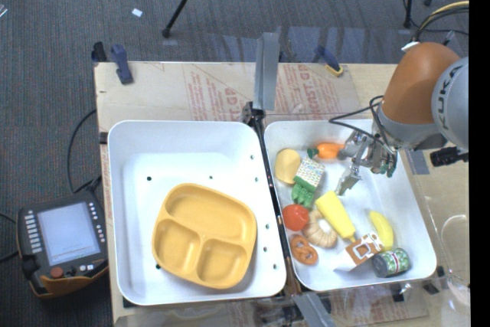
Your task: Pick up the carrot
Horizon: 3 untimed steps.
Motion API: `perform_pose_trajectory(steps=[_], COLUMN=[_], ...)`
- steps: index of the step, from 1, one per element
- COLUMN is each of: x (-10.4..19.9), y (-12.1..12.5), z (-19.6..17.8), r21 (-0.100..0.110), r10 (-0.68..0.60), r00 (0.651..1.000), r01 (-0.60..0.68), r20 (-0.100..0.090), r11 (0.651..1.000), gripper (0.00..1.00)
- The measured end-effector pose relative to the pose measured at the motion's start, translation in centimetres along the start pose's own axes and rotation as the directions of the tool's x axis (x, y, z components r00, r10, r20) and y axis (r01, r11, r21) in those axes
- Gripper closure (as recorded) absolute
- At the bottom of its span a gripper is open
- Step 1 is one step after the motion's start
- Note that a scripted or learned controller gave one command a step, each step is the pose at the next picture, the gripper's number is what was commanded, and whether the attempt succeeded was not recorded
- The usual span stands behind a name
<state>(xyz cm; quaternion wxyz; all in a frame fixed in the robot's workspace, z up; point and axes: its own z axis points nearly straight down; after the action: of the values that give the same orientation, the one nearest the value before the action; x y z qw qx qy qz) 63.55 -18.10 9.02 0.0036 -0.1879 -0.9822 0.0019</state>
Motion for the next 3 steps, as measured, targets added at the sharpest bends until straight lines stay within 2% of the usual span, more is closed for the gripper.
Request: perform_pose_trajectory(steps=[1,2,3], x=[-1.2,-0.9,-1.1], y=[-2.6,-2.3,-0.6], z=[-5.9,-0.3,-1.3], r21=[-0.009,-0.006,-0.009], r10=[0.210,0.491,0.656], r00=[0.978,0.871,0.755], r01=[-0.210,-0.491,-0.656], r20=[0.012,0.000,0.002], r11=[0.978,0.871,0.755], gripper=[0.00,0.00,0.00])
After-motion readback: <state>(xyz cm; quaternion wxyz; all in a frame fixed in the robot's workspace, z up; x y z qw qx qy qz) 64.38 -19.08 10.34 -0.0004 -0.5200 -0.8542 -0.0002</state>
